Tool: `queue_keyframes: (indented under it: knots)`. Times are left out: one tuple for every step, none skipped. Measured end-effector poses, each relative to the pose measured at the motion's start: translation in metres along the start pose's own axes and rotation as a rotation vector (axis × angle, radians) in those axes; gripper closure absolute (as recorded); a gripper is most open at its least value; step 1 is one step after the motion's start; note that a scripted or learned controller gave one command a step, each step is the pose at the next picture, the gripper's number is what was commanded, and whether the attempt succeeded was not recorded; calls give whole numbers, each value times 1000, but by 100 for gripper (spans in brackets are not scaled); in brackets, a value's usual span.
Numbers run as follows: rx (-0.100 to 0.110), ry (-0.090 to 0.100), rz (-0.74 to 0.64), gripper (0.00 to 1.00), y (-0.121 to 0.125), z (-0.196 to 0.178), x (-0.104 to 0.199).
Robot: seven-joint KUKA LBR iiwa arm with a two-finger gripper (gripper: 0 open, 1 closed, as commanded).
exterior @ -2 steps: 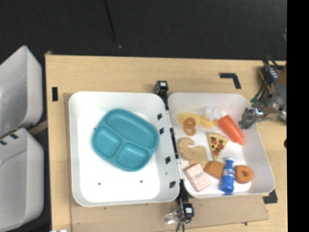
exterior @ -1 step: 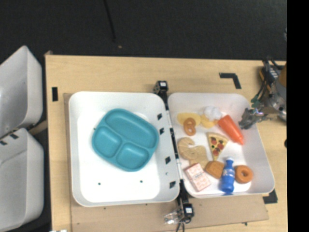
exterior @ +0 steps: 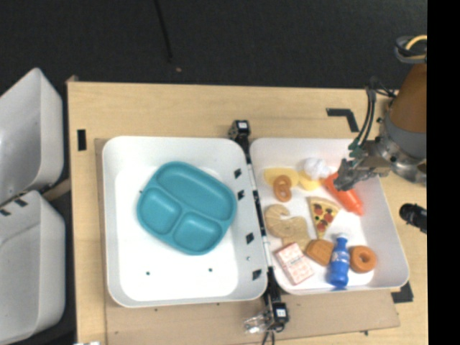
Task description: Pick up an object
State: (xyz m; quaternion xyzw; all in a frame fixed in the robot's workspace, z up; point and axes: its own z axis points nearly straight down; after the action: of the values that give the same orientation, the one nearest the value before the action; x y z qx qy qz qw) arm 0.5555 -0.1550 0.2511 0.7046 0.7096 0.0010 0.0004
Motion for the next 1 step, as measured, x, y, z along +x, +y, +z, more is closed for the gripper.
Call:
queue_keyframes:
  knots:
    - [2,0,0,100,-4,13,57]
